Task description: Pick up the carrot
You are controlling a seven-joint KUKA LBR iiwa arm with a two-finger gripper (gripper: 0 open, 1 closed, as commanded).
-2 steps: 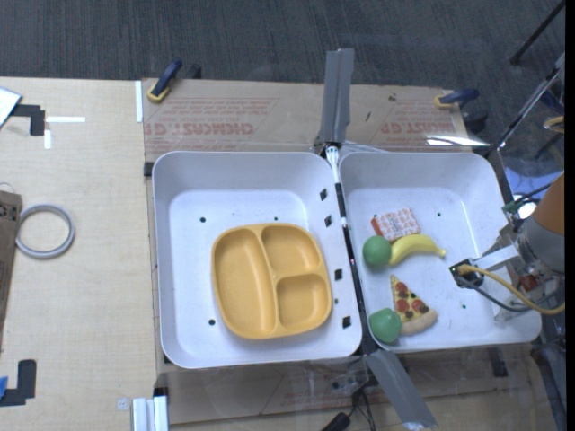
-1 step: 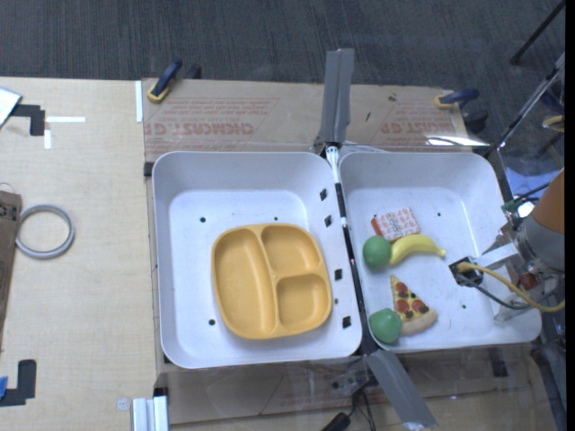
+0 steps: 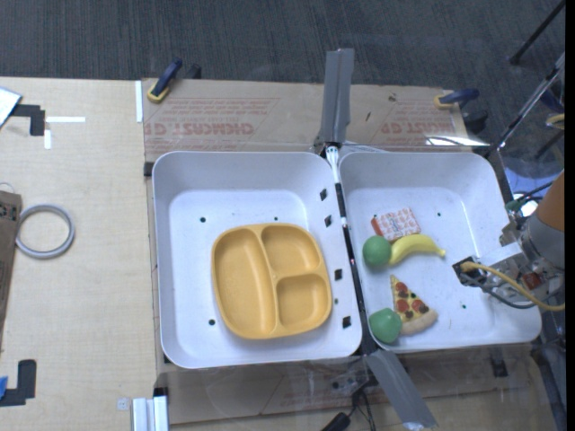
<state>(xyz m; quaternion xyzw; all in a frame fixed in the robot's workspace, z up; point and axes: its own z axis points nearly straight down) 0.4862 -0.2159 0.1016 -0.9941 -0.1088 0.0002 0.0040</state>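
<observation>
My gripper (image 3: 524, 260) hangs over the right edge of the right bin (image 3: 449, 180), low at the view's right side and apart from every item. In that bin lie a yellow banana (image 3: 415, 247), a green ball (image 3: 376, 251) touching the banana's left end, a pizza slice (image 3: 411, 304) and a second green ball (image 3: 385, 325) at the slice's lower left. A red and white packet (image 3: 395, 223) lies just behind the banana.
The left bin (image 3: 180, 241) holds a yellow divided plate (image 3: 271, 279). A roll of tape (image 3: 43, 231) lies on the wooden bench at the far left. Blue clamps (image 3: 165, 80) sit at the back edge of the cardboard.
</observation>
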